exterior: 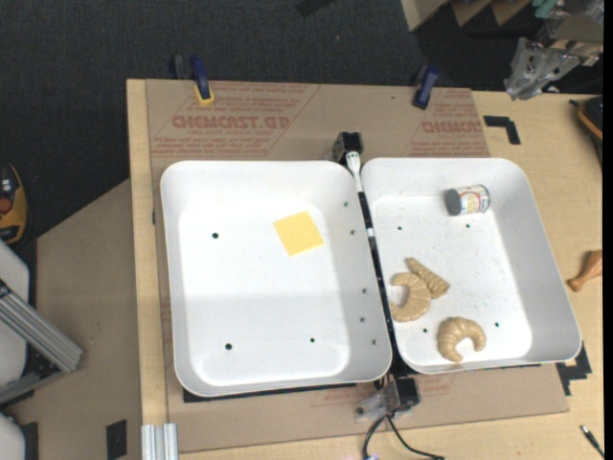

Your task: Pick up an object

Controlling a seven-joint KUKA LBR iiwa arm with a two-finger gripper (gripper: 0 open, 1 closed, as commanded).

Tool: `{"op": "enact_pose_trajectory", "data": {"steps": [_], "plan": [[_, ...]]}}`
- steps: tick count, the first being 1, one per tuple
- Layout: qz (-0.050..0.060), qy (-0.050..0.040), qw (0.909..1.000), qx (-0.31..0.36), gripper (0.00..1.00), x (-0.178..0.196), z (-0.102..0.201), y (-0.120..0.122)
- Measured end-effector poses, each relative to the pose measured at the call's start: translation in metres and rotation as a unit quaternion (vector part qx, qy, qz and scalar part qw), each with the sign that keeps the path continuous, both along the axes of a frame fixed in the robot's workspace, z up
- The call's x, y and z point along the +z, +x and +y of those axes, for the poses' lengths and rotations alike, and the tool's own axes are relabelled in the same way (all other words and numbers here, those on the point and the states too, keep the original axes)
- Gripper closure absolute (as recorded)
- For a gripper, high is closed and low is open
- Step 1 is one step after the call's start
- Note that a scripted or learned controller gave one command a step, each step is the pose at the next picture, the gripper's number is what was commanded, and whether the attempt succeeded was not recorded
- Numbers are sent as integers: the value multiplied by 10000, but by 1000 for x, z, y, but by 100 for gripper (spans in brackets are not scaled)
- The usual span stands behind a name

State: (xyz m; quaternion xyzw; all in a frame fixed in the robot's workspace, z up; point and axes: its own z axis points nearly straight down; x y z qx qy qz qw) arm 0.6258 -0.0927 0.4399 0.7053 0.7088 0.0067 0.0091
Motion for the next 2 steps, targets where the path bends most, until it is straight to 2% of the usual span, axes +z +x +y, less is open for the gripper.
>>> {"op": "enact_pose_trajectory", "data": {"steps": [1, 2], "plan": [[164, 30, 9999, -3, 100, -91, 44, -42], [-2, 14, 10000, -3, 100, 85, 66, -52]]}}
